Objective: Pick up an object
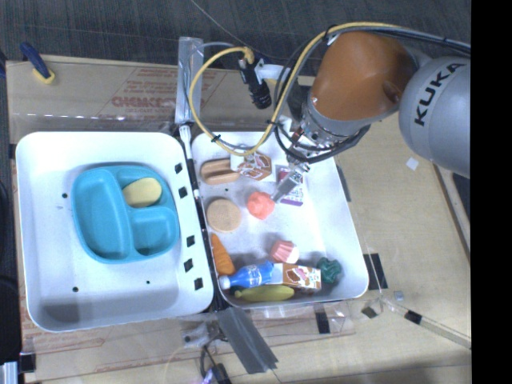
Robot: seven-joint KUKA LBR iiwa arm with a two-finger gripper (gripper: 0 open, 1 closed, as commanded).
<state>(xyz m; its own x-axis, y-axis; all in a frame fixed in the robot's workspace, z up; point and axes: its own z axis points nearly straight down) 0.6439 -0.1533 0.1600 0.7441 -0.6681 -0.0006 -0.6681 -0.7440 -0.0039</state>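
Pincer above the right bin, before any pick.
The two-finger gripper point(286, 184) hangs over the right white bin's point(346, 229) upper middle; whether its fingers are apart cannot be told. The nearest candidate, a small pink-red rounded toy point(259, 206), lies just beside it toward the bin's centre, not held.

From my feed the light is even and fairly bright, coming from overhead, with soft shadows along the inner walls of the left bin point(48, 310). The white plastic glares mildly. Fine detail is soft, slightly blurred throughout.
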